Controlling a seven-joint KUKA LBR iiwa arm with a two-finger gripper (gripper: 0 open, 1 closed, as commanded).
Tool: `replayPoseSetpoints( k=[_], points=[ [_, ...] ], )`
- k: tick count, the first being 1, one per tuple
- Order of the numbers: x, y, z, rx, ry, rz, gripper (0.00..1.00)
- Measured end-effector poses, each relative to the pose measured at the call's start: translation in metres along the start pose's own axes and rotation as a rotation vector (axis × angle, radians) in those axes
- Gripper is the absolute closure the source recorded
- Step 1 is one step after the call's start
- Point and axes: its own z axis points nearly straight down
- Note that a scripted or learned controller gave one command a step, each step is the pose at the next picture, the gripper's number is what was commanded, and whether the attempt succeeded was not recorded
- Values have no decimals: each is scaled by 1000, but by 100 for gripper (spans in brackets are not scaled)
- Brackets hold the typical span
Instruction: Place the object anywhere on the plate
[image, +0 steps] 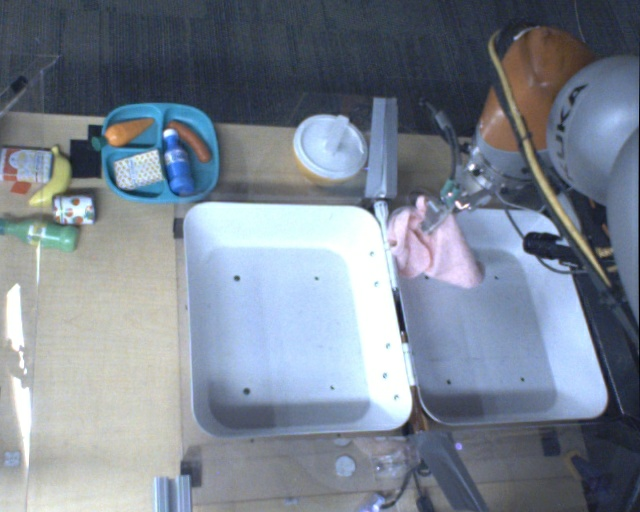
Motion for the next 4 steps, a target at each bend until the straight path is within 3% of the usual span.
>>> replayPoseSetpoints(
  k=[1, 2, 3, 4],
  points=[
    [0, 2, -41, -1, -1, -5, 100],
    [46, 8, -37, 0, 1, -408, 100],
    [100, -2, -45, -2, 1, -811, 100],
    [151, -6, -33, -1, 4, -1057, 100]
  ],
)
